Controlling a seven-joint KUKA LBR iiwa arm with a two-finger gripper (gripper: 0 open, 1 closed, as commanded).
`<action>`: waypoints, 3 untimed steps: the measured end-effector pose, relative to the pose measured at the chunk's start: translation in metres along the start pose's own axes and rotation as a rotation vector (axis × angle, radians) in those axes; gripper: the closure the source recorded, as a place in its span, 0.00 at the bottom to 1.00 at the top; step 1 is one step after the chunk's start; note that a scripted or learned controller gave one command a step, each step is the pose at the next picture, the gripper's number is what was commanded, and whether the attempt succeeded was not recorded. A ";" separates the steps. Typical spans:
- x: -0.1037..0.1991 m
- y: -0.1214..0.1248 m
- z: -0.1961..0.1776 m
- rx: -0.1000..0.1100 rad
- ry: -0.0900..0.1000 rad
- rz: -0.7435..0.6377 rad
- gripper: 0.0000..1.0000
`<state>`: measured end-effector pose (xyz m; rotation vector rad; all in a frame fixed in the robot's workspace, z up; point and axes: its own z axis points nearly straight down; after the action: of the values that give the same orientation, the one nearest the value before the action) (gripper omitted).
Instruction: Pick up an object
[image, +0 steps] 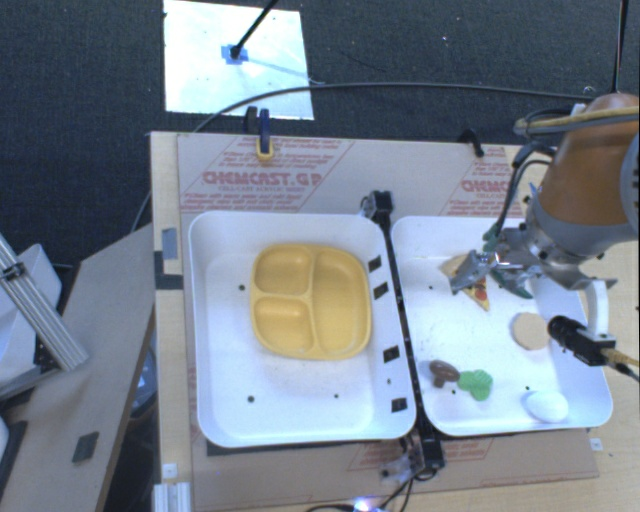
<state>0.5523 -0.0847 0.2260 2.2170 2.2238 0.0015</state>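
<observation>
A pizza slice (477, 291) toy, tan crust with red topping, lies flat in the right bin toward its twelve o'clock edge, partly hidden. At three o'clock of the bin sits a round tan disc (530, 331), possibly a cookie. Toward six o'clock, a small brown piece (443, 373) touches a green leafy piece (477, 383); a white egg (546, 405) rests at five o'clock.

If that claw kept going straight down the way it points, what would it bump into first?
Probably the pizza slice: the gripper hangs right over it in the right bin. Its height above the slice is hard to judge from this slanted view.
</observation>
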 end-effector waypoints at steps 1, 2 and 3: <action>0.004 0.001 0.042 0.004 0.001 0.002 0.00; 0.001 0.003 0.105 0.006 0.001 0.002 0.00; 0.002 0.003 0.144 0.004 0.001 0.002 0.00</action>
<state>0.5551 -0.0829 0.0823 2.2221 2.2242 -0.0017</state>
